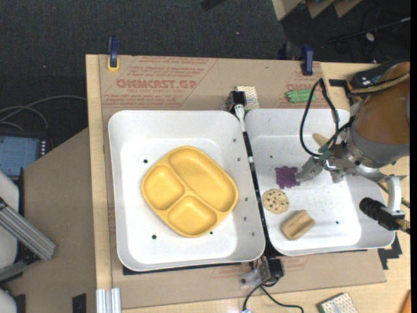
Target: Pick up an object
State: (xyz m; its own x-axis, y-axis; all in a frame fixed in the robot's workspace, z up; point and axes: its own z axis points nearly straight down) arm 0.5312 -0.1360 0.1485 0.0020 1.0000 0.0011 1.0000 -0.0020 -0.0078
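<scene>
In the right bin lie three small things: a purple lump, a round chocolate-chip cookie and a tan bread-like block. My gripper hangs over the middle of this bin, just right of the purple lump. It is open, with one finger reaching almost to the lump's right edge and nothing between the fingers. The cookie and the tan block lie apart from the gripper, toward the bin's front left.
The left bin holds a yellow three-compartment plate. A black cable loops from the wrist over the right bin's back part. The grey and orange arm covers that bin's right side. A green item lies on the board behind it.
</scene>
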